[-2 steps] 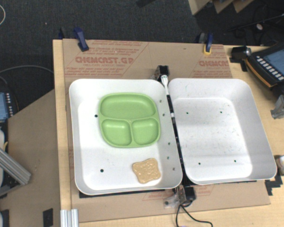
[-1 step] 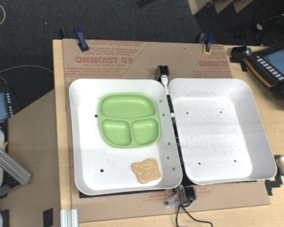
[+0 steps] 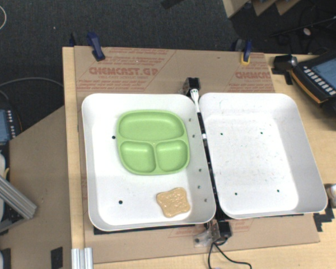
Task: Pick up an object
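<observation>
The left bin held both things. A green divided plate lay flat in its upper half, one long compartment at twelve o'clock and two smaller ones below it, well clear of the bin's walls. At about five o'clock from the plate, apart from it and near the bin's front rim, lay a tan, flat, roughly square cookie-like piece. Nothing lay on or against either thing.

A dark seam with small clips ran between the bins. At three o'clock from the plate, across that seam, lay the right bin, its white floor speckled with fine dark specks.

Both bins rested on a brown cardboard sheet printed with red lettering, clamped to the bench by a blue clip at eleven o'clock and a yellow-and-blue clip at one o'clock. As for the hand, whether it was spread or pressed together could not be told.
</observation>
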`<state>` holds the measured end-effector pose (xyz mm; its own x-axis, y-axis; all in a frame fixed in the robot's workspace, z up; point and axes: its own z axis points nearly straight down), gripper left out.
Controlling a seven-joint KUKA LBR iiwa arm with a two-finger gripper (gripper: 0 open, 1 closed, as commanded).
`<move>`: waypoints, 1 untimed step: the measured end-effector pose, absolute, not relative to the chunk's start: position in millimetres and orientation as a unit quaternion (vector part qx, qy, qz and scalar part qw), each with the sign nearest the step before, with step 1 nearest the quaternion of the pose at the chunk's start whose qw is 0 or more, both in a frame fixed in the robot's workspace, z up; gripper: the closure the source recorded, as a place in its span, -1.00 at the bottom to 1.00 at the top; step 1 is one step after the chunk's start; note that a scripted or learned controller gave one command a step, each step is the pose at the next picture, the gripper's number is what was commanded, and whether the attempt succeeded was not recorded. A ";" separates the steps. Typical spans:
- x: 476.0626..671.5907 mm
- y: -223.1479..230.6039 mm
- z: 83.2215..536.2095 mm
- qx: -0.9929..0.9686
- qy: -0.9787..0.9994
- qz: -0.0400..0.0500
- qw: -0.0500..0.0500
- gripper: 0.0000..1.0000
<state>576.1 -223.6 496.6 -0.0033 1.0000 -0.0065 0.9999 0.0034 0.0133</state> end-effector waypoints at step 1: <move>491.8 -172.0 417.4 0.706 0.708 -0.002 -0.005 1.00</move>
